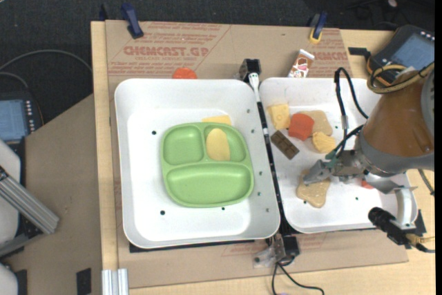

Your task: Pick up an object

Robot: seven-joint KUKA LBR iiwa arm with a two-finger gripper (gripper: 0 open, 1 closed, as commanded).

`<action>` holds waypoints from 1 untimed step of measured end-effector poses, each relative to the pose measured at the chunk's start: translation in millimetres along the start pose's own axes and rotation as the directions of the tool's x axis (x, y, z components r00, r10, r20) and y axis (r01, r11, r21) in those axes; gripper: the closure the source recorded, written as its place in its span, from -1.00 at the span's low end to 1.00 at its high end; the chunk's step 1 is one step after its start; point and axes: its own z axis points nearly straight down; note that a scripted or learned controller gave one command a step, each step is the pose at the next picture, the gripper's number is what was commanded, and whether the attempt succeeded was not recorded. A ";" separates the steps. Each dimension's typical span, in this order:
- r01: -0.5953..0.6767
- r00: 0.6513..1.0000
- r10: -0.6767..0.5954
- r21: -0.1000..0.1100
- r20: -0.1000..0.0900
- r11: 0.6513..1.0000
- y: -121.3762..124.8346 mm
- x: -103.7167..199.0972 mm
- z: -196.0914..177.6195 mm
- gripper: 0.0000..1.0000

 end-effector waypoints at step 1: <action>0.003 1.000 -0.003 0.008 -0.005 1.000 7.9 13.3 28.0 -1.00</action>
